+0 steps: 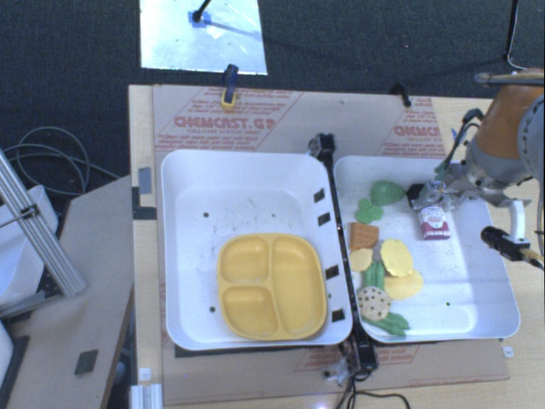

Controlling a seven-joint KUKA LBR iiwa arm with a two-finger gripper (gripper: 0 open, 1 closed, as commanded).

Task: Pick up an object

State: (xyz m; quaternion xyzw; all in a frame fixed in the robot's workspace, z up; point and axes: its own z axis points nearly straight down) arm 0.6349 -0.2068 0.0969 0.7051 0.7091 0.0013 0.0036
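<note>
Two bins sit side by side on the bench: the left bin (pixel 183 186) holds a divided tray (pixel 272 284) toward its near edge. The right bin (pixel 490 313) holds a cluster of small food items (pixel 383 267) along its left side, running from far to near. A small carton (pixel 433 222) lies to their right, with the gripper (pixel 438 196) just behind it.

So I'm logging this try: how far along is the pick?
Nothing looks picked yet: the red-and-white packet lies on the floor of the right bin, like the other toy foods. In hand: the gripper sits low just over that packet. Left: closing on it and lifting it clear.
</note>
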